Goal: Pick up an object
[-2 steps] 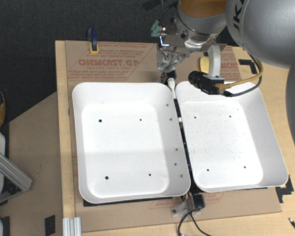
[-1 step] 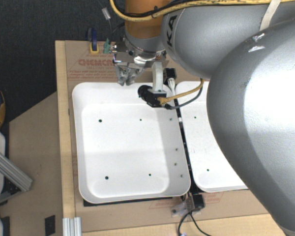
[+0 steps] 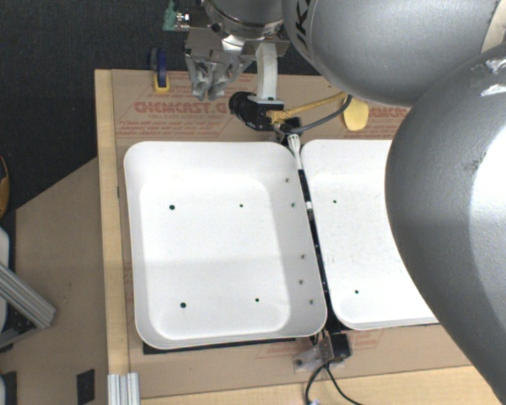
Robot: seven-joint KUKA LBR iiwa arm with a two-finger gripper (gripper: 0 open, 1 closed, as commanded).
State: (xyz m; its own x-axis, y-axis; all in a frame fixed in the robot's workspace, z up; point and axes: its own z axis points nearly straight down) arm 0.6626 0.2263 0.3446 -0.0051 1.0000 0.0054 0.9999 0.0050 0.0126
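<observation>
My gripper point(image 3: 211, 81) hangs high over the bench's far edge, behind the back rim of the left bin point(image 3: 143, 226). Its grey fingers point(image 3: 202, 78) point down and stand close together, and nothing shows between them. The left bin's white floor is bare apart from small dark dots. The right bin point(image 3: 354, 226) shows just its left part, also bare white. The grey arm covers the remainder of that bin, so whatever lies under it is hidden.
A small yellow thing point(image 3: 356, 114) lies on the brown board beyond the right bin. A blue and yellow clamp point(image 3: 160, 70) sits at the board's far left corner. The bulky arm point(image 3: 438, 142) fills the right side.
</observation>
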